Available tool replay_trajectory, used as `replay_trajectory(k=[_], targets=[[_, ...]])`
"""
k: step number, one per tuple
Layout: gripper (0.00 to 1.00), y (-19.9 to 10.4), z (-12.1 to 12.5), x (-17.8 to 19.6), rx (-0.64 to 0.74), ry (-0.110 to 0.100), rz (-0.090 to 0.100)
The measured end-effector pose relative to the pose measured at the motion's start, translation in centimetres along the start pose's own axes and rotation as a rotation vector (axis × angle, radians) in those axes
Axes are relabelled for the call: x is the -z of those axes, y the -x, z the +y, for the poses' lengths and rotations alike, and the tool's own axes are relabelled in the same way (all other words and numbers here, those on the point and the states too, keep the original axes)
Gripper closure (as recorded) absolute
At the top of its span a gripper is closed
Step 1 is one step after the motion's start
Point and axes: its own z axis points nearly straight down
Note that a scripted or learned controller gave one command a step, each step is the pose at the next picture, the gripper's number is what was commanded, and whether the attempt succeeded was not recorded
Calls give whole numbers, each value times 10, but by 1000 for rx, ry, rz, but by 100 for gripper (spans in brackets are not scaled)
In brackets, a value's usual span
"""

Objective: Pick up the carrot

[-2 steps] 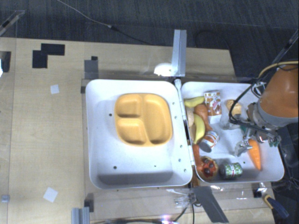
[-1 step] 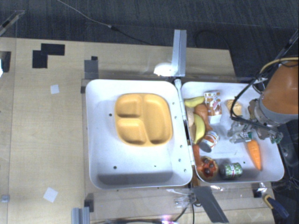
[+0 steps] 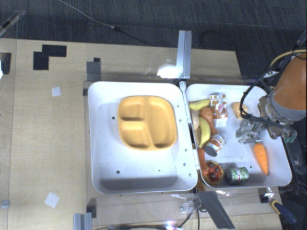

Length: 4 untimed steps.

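I see the orange tapered carrot (image 3: pixel 261 158) lying in the right shallow white bin (image 3: pixel 286 178), near its right wall. Metal claw (image 3: pixel 248 133) hovers just above-left; finger spacing I cannot tell.

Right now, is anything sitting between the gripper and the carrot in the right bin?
Nothing visible. The gripper hovers just up and left of the carrot, with bare bin floor between them. The green can lies below-left, off that path.
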Motion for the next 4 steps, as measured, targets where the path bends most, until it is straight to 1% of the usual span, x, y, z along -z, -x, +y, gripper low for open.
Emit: replay_trajectory(k=[1,2,3,4], targets=[[100,-51,-23,-49,-32,2,9],[100,-57,-29,-45,128,1,5],[100,-3,-1,69,-69,-1,-3],[100,-60,-29,-42,497,6,8]])
